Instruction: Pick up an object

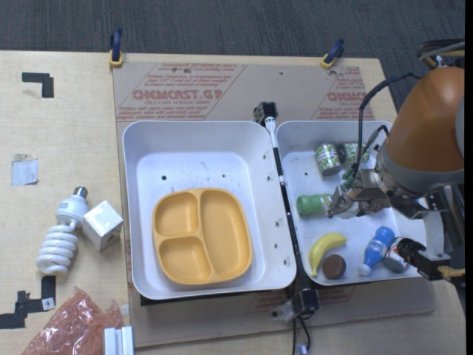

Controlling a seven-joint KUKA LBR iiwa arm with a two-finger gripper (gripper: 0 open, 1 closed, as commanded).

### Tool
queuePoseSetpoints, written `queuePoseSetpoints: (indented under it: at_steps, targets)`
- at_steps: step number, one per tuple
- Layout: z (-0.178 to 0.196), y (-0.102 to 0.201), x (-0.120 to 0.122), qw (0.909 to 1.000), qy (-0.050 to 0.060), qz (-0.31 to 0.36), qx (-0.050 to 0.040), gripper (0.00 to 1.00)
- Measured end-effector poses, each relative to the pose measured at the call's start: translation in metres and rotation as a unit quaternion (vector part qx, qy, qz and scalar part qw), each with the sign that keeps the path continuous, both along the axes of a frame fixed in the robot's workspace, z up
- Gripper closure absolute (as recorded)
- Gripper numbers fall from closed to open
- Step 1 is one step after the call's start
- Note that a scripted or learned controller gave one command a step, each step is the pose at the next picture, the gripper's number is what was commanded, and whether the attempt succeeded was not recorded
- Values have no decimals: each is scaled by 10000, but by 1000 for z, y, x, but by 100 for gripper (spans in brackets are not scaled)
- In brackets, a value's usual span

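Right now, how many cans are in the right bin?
2. One can stands near the back of the right bin; a second can sits just right of it, partly behind the cable. The arm may hide more.

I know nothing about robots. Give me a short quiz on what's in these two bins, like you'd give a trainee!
1. True or false: the yellow divided plate lies in the left bin.
2. Which sits nearest the banana? A) brown round object B) green can C) light bulb
3. Fill in: the pincer hangs over the ___ bin.

Key: 1 true; 2 A; 3 right.
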State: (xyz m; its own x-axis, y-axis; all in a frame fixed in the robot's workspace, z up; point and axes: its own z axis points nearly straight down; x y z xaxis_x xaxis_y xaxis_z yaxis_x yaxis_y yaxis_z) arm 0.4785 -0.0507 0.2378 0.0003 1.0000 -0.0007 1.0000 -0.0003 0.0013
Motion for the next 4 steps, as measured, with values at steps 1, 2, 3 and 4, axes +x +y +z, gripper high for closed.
queuePoseSetpoints:
  at_steps: [1, 2, 3, 4]
  targets:
    - [-17, 47, 1, 10000, -3, 0, 2, 100]
    - [-33, 0, -1, 10000, 11, -6, 2, 100]
    - [-30, 22, 2, 10000, 11, 0, 0, 100]
    - [-27, 49, 4, 10000, 12, 2, 0, 100]
